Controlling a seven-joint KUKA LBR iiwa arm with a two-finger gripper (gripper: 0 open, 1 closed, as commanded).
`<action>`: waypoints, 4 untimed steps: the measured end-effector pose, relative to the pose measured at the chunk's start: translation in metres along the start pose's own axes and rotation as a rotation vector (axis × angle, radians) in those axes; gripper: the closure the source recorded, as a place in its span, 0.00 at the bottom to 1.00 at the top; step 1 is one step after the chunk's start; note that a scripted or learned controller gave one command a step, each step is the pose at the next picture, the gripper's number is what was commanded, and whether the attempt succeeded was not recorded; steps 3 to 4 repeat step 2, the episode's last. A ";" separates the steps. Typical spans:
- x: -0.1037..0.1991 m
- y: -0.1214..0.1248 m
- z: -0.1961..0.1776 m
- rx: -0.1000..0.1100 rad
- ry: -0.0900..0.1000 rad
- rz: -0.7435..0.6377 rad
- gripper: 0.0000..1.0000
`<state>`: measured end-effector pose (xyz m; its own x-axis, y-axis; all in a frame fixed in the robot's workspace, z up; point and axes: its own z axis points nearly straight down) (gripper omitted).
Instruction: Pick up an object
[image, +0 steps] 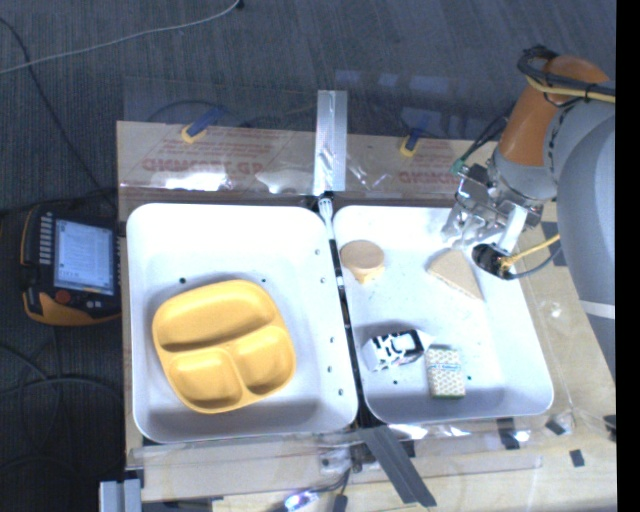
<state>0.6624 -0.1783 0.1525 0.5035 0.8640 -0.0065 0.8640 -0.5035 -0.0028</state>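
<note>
The right bin (520, 385) holds a round tan cylinder (362, 259) at its upper left, a beige wedge (455, 272) at the upper right, a black-and-white object (396, 347) near the lower middle, and a small patterned box (444, 371) beside it. My gripper (470, 228) hangs over the bin's upper right corner, just above and right of the beige wedge. Nothing shows between its fingers.
The left bin (150, 230) holds a yellow divided tray (224, 343). A handheld pendant with a screen (70, 262) lies on the floor to the left. Clamps and taped plastic line the bench's back edge (330, 165). A yellow cable (530, 258) hangs by the wrist.
</note>
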 end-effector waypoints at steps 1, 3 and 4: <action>-0.033 0.002 -0.109 -0.001 0.000 -0.268 1.00; 0.020 -0.004 -0.140 0.000 0.004 -0.160 1.00; 0.020 -0.004 -0.140 0.000 0.004 -0.160 1.00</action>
